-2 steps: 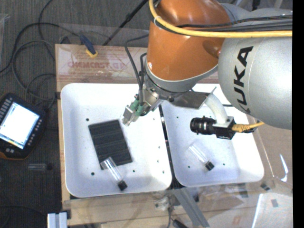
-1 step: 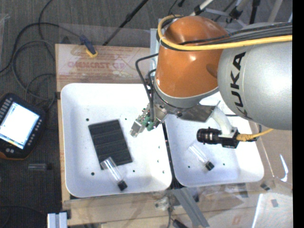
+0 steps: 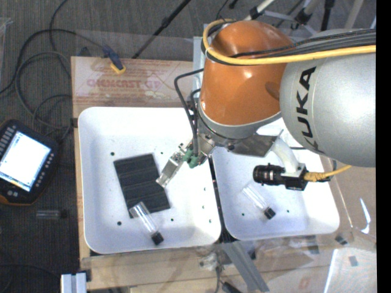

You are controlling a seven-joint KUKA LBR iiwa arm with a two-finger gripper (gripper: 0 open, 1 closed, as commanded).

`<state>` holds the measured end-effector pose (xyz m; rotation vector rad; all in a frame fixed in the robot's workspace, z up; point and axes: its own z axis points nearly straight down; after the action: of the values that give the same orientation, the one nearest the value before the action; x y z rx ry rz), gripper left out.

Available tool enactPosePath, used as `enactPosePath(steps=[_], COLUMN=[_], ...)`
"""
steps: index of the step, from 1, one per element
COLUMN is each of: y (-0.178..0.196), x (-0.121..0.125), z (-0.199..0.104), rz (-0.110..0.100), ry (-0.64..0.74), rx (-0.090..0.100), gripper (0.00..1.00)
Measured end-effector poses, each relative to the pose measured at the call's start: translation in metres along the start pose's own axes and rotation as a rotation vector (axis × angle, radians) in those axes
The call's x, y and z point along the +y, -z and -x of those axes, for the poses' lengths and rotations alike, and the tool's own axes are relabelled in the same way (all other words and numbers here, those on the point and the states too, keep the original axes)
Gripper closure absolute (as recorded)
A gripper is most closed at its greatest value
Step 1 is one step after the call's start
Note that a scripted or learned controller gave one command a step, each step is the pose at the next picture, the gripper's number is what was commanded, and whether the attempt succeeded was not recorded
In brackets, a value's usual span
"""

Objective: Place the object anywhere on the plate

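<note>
Two white bins (image 3: 98, 163) — a clear tube (image 3: 145, 220) overlaps a dark plate (image 3: 139, 177); the gripper (image 3: 171, 170) hovers nearby, finger state unclear.

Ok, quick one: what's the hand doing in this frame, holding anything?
Hand: over the left bin, beside the dark plate; open or shut cannot be told, and nothing is seen held.

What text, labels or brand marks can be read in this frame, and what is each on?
"UKA", the visible part of the brand name, cut by the orange band: on the grey arm.
Faded red print on the board behind the bins: too blurred to read.
Handheld screen: glaring white, unreadable.
</note>
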<state>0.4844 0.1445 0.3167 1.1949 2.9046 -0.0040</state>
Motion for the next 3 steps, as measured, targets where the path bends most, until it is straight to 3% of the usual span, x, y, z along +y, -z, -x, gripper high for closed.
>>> enactPosePath(steps=[1,2,3], y=[0.0,0.053,-0.163], x=[0.0,0.036,0.056], z=[0.0,0.033,-0.028], rz=[0.0,0.0,-0.003], ry=[0.0,-0.395,-0.196], rx=[0.0,0.0,0.006], gripper=[0.0,0.0,0.0])
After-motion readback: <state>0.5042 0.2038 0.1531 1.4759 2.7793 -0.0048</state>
